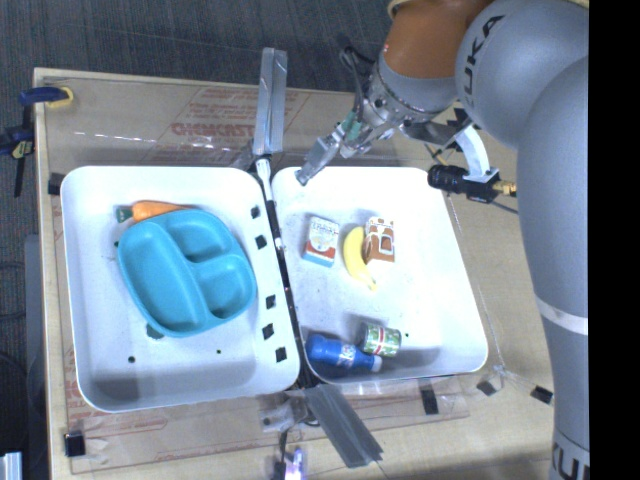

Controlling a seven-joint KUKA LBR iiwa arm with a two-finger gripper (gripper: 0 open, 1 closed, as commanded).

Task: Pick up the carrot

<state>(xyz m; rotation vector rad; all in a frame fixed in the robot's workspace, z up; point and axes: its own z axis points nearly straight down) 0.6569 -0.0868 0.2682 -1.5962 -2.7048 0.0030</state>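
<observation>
The carrot (158, 209) is orange with a green stub and lies at the back left of the left bin (100, 368). Its near side is tucked under the rim of a blue divided plate (188, 271). My gripper (310, 170) hangs over the back left corner of the right bin (455, 298), close to the divider between the bins. It sits well to the right of the carrot and carries nothing that I can see.
The right bin holds a small white and red carton (320, 240), a banana (356, 254), a brown and white box (381, 240), a green can (381, 340) and a blue bottle (340, 355). A metal bar (270, 103) stands behind the divider.
</observation>
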